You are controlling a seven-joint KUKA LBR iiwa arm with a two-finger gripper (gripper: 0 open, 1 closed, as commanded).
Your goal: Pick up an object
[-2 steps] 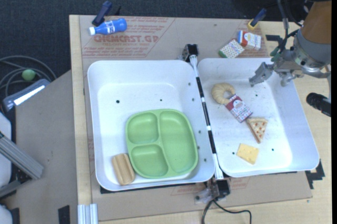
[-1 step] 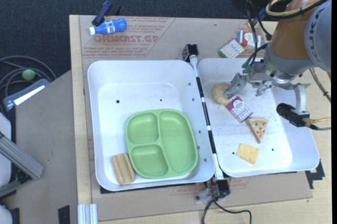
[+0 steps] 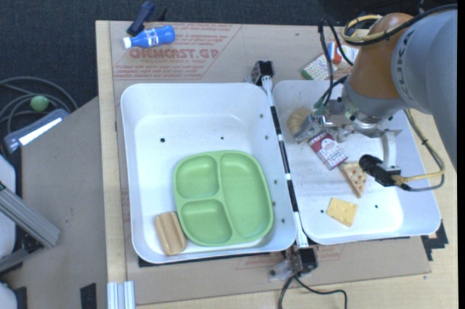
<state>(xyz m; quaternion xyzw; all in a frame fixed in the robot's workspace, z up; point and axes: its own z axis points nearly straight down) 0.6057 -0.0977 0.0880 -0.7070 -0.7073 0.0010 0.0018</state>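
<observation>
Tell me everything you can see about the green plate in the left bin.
The green plate is a pale green tray, plastic by its look, a rounded rectangle split into three compartments: two smaller ones on the left side and one long one on the right. It lies flat, right side up, in the near part of the left bin. A tan ridged block lies against its near left corner.

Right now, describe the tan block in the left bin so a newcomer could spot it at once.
Start at the left bin, which holds a green divided tray. Go to that bin's near left corner: the tan block lies there, right against the tray's lower left edge. It is the bin's one small ridged, bread-coloured piece, a narrow oblong beside the much larger green tray.
</observation>
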